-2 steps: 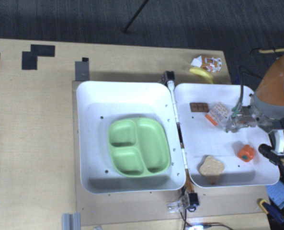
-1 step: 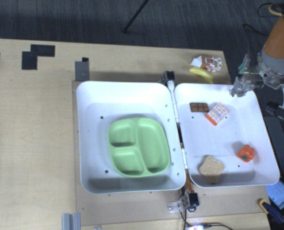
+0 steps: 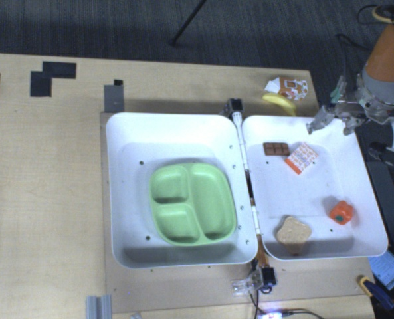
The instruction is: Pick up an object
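The gripper (image 3: 331, 119) hangs with its fingers apart, holding nothing, over the far right corner of the right bin (image 3: 359, 178), above the brown bar (image 3: 276, 149).

Bright, even overhead light; slightly soft, grainy focus.

Robot lab: wood bench (image 3: 44, 178) w/ twin bins (image 3: 117, 178), cables.
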`<state>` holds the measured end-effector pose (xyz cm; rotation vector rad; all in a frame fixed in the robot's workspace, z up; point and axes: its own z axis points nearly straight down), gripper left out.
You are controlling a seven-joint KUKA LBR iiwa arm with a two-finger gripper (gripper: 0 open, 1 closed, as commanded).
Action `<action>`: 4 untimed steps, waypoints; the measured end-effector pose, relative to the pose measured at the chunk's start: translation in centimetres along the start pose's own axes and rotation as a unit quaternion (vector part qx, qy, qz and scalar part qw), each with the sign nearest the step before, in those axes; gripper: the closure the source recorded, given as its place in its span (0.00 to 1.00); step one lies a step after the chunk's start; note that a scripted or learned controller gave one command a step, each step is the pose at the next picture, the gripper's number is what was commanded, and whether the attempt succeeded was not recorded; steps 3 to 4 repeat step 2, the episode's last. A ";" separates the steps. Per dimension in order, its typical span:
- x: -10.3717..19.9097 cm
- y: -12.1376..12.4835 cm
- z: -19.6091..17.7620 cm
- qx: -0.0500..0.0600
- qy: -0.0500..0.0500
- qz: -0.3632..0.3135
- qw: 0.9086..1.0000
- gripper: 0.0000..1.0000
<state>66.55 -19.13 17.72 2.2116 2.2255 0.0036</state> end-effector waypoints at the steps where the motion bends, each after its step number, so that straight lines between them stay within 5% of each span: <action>1: 3.3 -3.7 9.2 0.001 0.001 0.001 1.000 0.00; 2: 3.3 -3.5 8.0 -0.001 0.000 -0.002 1.000 1.00; 4: 3.3 -3.5 8.0 -0.001 0.000 -0.002 1.000 1.00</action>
